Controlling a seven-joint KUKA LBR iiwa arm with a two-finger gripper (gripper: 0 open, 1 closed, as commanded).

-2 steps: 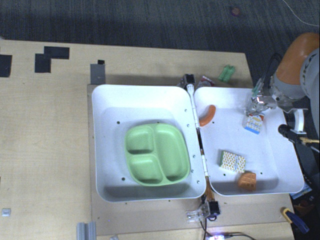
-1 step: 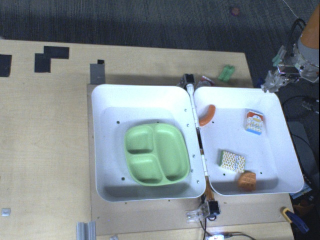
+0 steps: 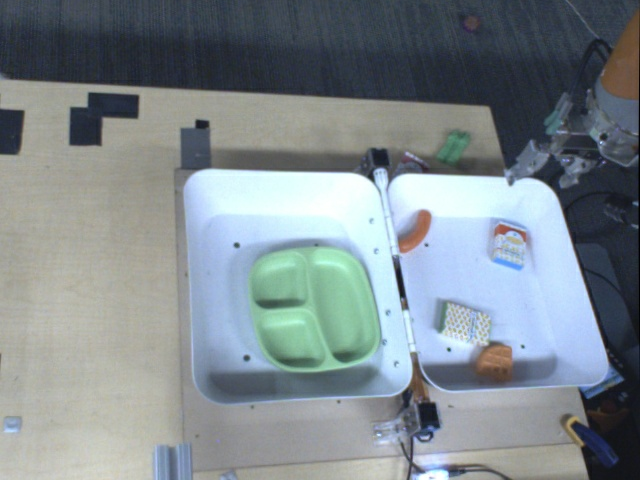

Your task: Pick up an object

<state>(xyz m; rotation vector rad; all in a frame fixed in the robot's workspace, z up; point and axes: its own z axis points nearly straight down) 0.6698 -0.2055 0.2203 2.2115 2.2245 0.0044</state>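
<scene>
Your bench (image 3: 100,268) carries two white bins. Gripper (image 3: 545,153): past the right bin's (image 3: 560,268) far corner, fingers spread, nothing between them. Right bin: orange sausage-shaped piece (image 3: 414,230) by the left wall, long axis slanting; carton (image 3: 509,245); patterned packet (image 3: 464,322); brown lump (image 3: 494,361). Left bin (image 3: 215,268): green divided tray (image 3: 313,307).

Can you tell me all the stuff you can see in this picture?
left bin: 1, white, left half of the bench
right bin: 1, white, beside it
divided plate: 1, light green, in the left bin
sausage-shaped toy: 1, orange, right bin, far left corner
small carton: 1, white, red and blue, right bin, far side
patterned block: 1, pale, right bin, near side
lumpy toy: 1, orange-brown, right bin, near wall
green item: 1, on the bench behind the bins
gripper: 1, grey, above the right bin's far right corner
</scene>
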